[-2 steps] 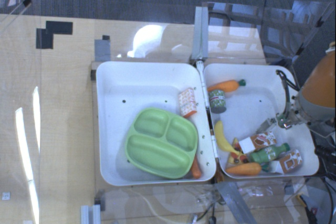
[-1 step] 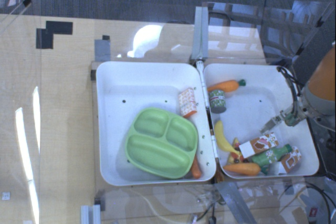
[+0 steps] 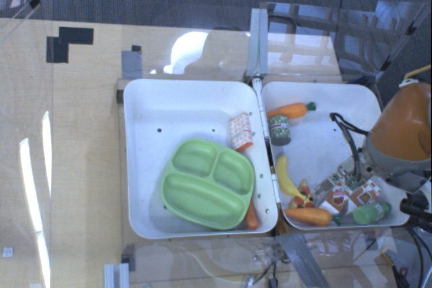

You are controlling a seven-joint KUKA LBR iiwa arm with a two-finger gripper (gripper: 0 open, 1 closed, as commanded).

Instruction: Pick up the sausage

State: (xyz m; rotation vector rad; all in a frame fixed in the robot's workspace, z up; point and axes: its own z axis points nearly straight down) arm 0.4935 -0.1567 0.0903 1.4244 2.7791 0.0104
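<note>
Reaching into the right bin (image 3: pixel 378 104), the gripper (image 3: pixel 341 180) hovers near the sausage (image 3: pixel 309 215); its opening cannot be told.

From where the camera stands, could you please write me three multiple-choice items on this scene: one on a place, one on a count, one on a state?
1. Where does the green divided plate lie?
A. in the left bin
B. in the right bin
C. on the bench outside both bins

2. How many bananas lie in the right bin?
A. none
B. one
C. three

3. How does the small can by the divider stand?
A. crushed flat
B. upright
C. stacked on the plate

Answers: 1 A, since the plate rests on the left bin's floor; 2 B, a single yellow banana shows near the divider; 3 B, its round top faces up.
</note>
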